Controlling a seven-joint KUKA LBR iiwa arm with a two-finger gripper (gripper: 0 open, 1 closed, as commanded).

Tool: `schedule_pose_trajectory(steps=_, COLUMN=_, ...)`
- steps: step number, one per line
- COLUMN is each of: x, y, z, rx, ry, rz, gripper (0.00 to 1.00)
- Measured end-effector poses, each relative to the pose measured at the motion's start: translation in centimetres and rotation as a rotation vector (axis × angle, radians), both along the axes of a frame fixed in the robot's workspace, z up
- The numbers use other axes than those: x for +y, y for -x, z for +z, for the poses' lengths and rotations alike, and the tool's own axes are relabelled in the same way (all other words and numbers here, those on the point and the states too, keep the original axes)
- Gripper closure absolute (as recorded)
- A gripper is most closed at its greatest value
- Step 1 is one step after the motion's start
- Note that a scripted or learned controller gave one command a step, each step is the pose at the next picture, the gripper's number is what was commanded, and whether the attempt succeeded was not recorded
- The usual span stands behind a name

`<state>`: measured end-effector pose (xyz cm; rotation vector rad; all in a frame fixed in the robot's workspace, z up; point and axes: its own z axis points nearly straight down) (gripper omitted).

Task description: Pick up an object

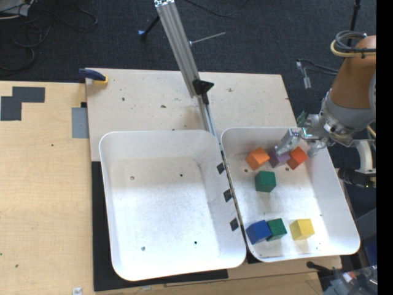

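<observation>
Low, arm [347,97] over right bin [344,226].

Six blocks [265,181] in right bin [334,183]; left bin [116,165] beside.

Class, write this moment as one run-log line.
arm: reaching in from right | tool: low in right bin, at purple cube between orange cube and red cube | lifted: nothing seen

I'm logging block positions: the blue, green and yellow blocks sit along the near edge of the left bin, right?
Not quite: the camera view shows the blue block, green block and yellow block along the near edge of the right bin, not the left.
</observation>
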<state>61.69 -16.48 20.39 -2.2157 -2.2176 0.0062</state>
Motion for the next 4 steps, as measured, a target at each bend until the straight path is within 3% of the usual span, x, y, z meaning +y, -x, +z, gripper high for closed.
schedule_pose_trajectory(steps=1, x=0.0, y=-0.1, z=0.3, rx=-0.004, ry=0.001, rz=0.002, gripper=0.0)
schedule_pose_trajectory(steps=2, x=0.3, y=0.8, z=-4.5, rx=0.0, ry=0.0, rz=0.0, gripper=0.0)
schedule_pose_trajectory(steps=3, x=-0.4, y=0.7, z=-9.0, rx=-0.021, ry=-0.002, rz=-0.001, gripper=0.0)
schedule_pose_trajectory(steps=4, x=-0.4, y=0.7, z=-11.4, rx=-0.005, ry=0.002, rz=0.0, gripper=0.0)
